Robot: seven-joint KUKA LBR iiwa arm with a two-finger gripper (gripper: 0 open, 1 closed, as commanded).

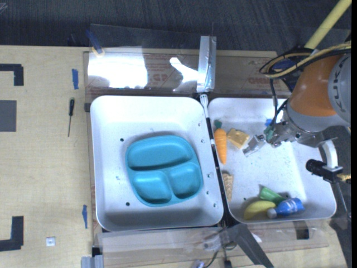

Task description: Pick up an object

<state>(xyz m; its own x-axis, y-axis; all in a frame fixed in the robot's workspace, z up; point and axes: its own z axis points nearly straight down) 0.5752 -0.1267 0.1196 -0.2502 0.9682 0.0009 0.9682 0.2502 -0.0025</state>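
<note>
While the gripper hung low over the right bin, near its far left corner beside the cheese wedge and carrot, nothing was lifted yet, and its grip could not be told.

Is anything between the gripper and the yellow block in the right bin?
Nothing visible. The gripper hangs just right of the yellow block, with bare bin floor between them. The carrot lies on the block's far side.
</note>
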